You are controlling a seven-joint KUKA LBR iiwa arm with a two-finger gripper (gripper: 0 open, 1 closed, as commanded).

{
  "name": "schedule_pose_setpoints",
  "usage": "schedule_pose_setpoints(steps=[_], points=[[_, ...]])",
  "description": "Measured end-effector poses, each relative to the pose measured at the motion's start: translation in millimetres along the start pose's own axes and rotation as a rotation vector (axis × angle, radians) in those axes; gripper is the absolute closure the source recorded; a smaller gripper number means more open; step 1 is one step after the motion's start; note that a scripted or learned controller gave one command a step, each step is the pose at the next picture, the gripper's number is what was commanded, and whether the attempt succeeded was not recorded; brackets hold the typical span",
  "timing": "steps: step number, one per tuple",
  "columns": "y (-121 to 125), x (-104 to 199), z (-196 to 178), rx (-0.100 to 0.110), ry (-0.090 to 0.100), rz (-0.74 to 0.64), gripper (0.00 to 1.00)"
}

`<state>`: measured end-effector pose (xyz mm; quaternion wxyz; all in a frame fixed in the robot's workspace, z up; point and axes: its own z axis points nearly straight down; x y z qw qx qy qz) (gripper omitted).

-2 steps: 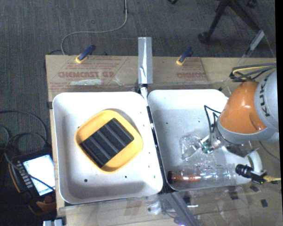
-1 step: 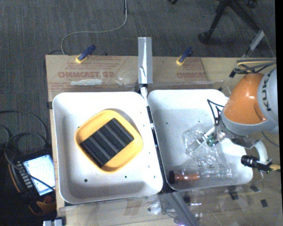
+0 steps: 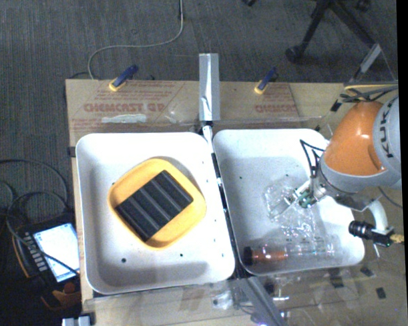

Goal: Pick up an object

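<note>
Two white bins sit side by side, the left bin with one yellow tray with a black ribbed insert, the right bin with one crumpled clear plastic piece and one brown bottle, with two blue-and-yellow clamps at the upper edge.

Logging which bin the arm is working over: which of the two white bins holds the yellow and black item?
The left bin holds the yellow and black item. The right bin, under the arm, holds clear plastic pieces instead.
</note>
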<state>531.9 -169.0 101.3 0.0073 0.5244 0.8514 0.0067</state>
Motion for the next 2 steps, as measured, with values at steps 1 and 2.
schedule_pose_setpoints(steps=[1, 2], points=[[-2.8, -10.6, -32.9, 0.017, 0.000, 0.324, 1.00], [-3.5, -10.3, -31.5, 0.020, 0.001, 0.324, 0.00]])
